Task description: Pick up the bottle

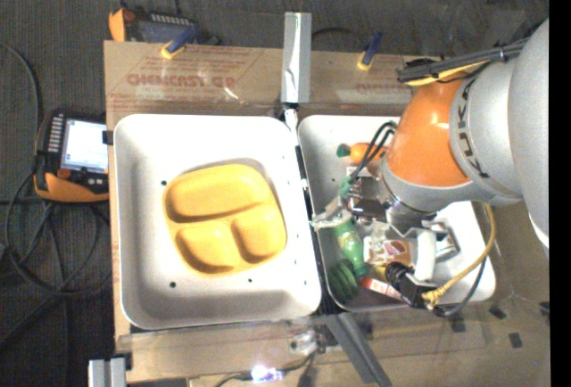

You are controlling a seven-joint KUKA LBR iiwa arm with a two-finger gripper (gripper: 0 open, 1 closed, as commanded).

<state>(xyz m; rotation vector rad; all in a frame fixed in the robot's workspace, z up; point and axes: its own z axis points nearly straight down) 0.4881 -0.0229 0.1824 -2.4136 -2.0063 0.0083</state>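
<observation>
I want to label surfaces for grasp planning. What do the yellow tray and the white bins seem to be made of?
The yellow divided tray looks like moulded plastic, matt: uniform colour, rounded compartment edges, no sharp glare. The left white bin and right white bin look like smooth plastic with a slight sheen, with soft rounded rims; coated metal cannot be excluded.

A divided tray [227, 218] lies in the left bin [134, 144], clutter [350, 256] in the right bin [321, 140].

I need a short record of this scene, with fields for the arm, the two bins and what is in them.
arm: over the right bin, reaching in from the right
gripper: low in the right bin, above the clutter
left bin: holds a yellow divided tray
right bin: a green bottle among several small items, partly hidden by the arm
</observation>
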